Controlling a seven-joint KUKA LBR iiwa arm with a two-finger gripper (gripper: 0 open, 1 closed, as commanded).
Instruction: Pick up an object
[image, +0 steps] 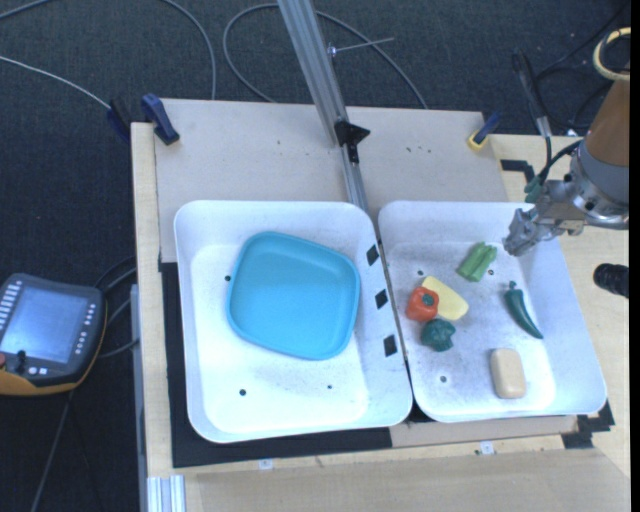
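The pale wooden table (250, 150) carries two shallow white bins side by side, touching along their inner edges. The left bin (200, 400) and the right bin (570, 385) sit on a black mat (180, 440) that shows at the front. Blue clamps grip the back corners: one at the left (160, 117), one at the right (485, 128).

Cut off and unclear

The arm (612, 150) runs off the right edge. Too small to tell whether the gripper (522, 236) is gaping; just below its jaws, nothing legible between them.
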